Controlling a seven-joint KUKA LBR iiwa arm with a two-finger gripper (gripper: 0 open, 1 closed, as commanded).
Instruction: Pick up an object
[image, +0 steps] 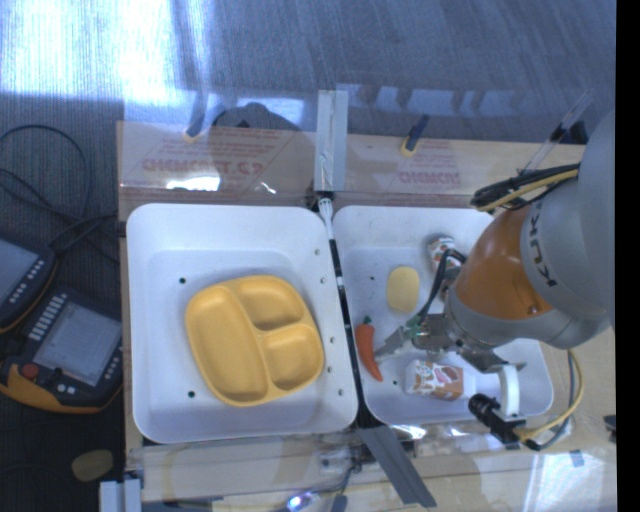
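Note:
The right bin (372, 228) holds a pale yellow oval object (403, 288), a slim orange-red pepper-like object (368, 352) by the left wall, and a white bottle with a red label (438, 380) lying on its side near the front. My gripper (405, 336) is low over the bin floor, between the yellow object and the bottle and just right of the pepper. Nothing is visibly held in it. The arm's orange band (500, 275) covers the right half of the bin.
The left bin (150, 250) carries a yellow divided plate (253, 338). A small grey metallic object (440, 246) lies at the back of the right bin, partly behind the arm. A divider wall (340, 290) separates the bins.

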